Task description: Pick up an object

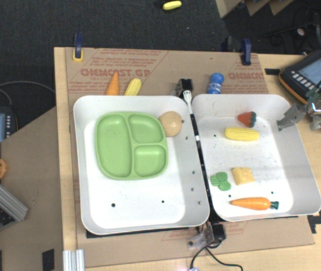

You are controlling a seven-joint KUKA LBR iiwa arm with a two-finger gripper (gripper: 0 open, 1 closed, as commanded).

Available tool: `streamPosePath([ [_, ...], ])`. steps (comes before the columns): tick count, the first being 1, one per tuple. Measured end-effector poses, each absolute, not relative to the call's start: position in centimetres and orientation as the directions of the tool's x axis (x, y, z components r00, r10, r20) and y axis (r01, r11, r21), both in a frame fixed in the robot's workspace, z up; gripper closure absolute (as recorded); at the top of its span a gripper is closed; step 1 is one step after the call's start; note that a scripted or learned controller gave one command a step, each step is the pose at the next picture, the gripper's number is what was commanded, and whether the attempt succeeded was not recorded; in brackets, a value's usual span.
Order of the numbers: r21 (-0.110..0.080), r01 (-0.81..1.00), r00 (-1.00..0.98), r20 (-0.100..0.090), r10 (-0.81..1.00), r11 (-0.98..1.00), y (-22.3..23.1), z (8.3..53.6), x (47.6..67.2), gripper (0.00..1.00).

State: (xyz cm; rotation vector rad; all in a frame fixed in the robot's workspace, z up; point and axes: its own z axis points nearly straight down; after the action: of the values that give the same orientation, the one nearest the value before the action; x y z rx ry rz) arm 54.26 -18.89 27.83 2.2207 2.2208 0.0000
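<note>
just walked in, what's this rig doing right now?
Pick attempt, nothing grabbed yet. The gripper sits at the far right edge of the right bin, not on any object. That bin holds a strawberry, corn cob, green piece, yellow block and carrot. The left bin has a green divided plate with a tan ball beside it.

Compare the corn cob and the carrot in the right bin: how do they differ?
Colour: the corn cob is yellow, the carrot orange with a green top. Place: the corn cob lies in the right bin's far half, the carrot near its front edge. Shape: the carrot tapers, the corn cob does not. Both lie flat, roughly crosswise.
</note>
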Motion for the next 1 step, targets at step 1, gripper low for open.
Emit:
streamPosePath([
  [1, -0.005, 1.0, -0.007, 0.003, 1.0, 0.007, -14.22, 17.1, 61.76, 0.0],
])
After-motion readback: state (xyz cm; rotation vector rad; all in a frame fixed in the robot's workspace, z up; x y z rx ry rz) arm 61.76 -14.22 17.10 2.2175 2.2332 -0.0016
